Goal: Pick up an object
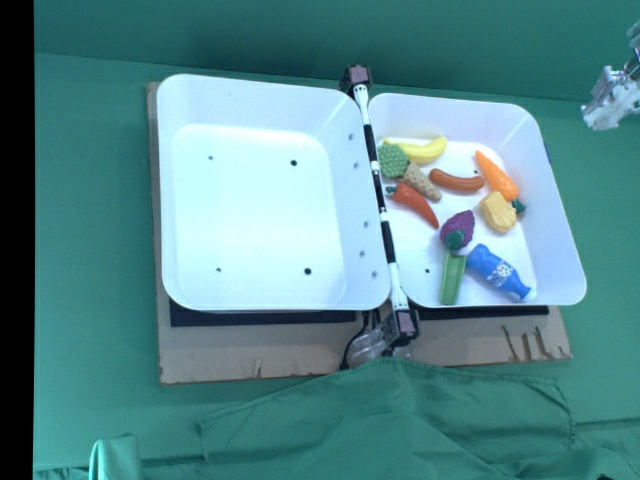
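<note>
Tool (610, 98) at far right edge, well clear of right bin (560, 218), grip state not discernible; toy food there: banana (422, 149), carrot (495, 174), blue bottle (497, 272).

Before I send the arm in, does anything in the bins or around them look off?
Nothing is spilled: the toy foods all lie inside the right bin. The one rough spot is the cardboard sheet under the bins, whose front right edge is notched and torn. The end effector sits off beyond the right bin.
</note>
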{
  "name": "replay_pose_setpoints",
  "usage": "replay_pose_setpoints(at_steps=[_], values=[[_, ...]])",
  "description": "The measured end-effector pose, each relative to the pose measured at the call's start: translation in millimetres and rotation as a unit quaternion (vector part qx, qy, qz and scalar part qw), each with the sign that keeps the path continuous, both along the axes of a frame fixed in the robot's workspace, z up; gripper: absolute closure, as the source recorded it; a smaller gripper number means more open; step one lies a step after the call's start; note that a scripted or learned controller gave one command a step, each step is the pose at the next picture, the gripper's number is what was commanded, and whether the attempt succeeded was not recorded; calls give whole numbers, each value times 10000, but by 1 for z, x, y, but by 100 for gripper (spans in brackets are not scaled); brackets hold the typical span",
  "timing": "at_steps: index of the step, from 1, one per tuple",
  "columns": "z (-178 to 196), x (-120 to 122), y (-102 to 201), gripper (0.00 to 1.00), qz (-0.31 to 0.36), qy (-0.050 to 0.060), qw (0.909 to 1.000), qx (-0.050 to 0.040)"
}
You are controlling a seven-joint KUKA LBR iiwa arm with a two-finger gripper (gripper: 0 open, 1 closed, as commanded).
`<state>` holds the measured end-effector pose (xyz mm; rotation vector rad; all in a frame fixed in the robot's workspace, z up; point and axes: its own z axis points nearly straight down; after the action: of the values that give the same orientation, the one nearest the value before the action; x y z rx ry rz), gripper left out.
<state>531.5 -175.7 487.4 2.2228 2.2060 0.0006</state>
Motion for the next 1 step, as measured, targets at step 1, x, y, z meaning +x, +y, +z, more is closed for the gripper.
replay_pose_setpoints(at_steps=[1], values=[[0, 0, 0, 0, -3, 5, 10000, 1]])
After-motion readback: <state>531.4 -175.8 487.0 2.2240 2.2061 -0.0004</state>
